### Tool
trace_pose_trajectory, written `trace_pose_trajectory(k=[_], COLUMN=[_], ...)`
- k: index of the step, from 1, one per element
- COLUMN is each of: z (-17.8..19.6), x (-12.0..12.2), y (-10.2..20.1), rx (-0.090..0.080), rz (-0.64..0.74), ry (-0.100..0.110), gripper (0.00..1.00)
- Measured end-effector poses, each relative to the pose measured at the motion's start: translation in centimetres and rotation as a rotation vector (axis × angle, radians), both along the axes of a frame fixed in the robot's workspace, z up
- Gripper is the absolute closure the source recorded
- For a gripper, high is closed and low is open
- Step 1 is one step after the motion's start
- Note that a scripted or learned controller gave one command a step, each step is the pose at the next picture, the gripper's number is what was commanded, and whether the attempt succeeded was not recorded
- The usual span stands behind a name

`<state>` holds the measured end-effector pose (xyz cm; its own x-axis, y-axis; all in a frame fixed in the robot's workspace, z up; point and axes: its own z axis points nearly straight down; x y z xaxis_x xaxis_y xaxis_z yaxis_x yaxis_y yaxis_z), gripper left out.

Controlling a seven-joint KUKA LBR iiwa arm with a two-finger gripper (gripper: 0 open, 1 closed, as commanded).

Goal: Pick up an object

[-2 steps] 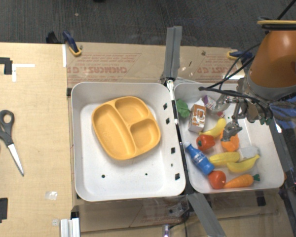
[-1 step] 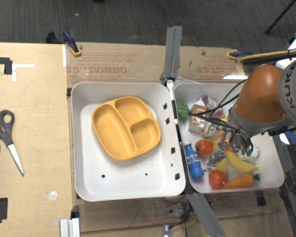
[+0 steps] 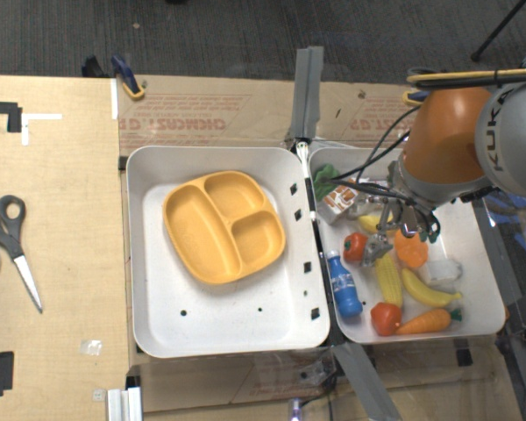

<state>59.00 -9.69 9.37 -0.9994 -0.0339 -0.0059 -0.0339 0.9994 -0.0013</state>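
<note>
Toy food [image 3: 388, 278] beneath lowered hand [image 3: 381, 246]

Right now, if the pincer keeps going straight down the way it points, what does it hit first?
Probably the yellow plastic corn cob, just below the pincer, with the red toy tomato beside it; depth is hard to judge here.

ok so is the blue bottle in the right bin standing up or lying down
Lying down. The blue bottle rests on its side along the right bin's left wall, white cap pointing toward the far end.
</note>
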Motion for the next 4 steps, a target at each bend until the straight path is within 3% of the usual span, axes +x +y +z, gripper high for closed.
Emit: trace_pose_trajectory(k=[1, 2, 3, 4], z=[-0.2, 0.8, 0.8, -0.1], x=[-2.4, -2.3, -2.3, 2.7], y=[0.4, 0.4, 0.5, 0.2], rx=[0.001, 0.0, 0.0, -0.001], rz=[-0.022, -0.02, -0.02, -0.012], ry=[0.004, 0.001, 0.001, 0.008], gripper=[0.0, 1.0, 0.0, 0.0])
